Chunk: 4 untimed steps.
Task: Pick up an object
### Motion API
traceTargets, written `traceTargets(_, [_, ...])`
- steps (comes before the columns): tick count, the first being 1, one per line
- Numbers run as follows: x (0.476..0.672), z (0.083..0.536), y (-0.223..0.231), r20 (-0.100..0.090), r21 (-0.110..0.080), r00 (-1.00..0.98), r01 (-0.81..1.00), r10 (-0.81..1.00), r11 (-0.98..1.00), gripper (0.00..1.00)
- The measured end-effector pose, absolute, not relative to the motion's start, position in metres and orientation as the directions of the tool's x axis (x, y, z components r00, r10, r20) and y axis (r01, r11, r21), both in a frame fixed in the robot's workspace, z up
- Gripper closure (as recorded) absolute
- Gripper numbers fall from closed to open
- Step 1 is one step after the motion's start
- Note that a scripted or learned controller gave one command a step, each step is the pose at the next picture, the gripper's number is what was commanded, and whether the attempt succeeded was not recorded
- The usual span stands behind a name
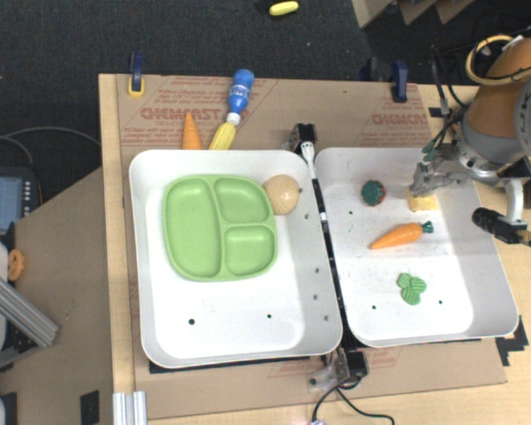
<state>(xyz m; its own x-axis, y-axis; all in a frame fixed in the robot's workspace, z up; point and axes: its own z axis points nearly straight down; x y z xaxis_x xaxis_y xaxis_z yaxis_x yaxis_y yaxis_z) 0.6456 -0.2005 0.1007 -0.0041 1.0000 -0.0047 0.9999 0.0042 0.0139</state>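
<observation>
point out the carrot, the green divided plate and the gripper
carrot point(396, 235), camera view, middle of its orange body
green divided plate point(195, 224), camera view, floor of its large left compartment
gripper point(422, 187), camera view, at its fingertips

Both bins, the left bin point(159, 237) and the right bin point(478, 299), look like smooth white plastic with a soft sheen. The green tray point(195, 237) is matt plastic. The carrot point(396, 235) and the green ball point(373, 192) look like dull, smooth plastic. The bench point(274, 104) looks like brown printed cardboard, matt. The arm point(500, 104) has a glossy orange band.
</observation>
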Motion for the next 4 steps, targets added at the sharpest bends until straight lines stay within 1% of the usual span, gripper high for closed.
traceTargets(1, [0.644, 0.098, -0.2, -0.004, 0.009, -0.004, 1.0, 1.0, 0.004, 0.0])
traceTargets(2, [0.645, 0.109, -0.201, -0.006, 0.013, -0.005, 1.0, 1.0, 0.005, 1.0])
traceTargets(3, [0.645, 0.109, -0.2, -0.006, 0.012, -0.005, 1.0, 1.0, 0.005, 0.0])
traceTargets(4, [0.639, 0.083, -0.205, 0.0, -0.003, 0.0, 1.0, 1.0, 0.0, 0.0])
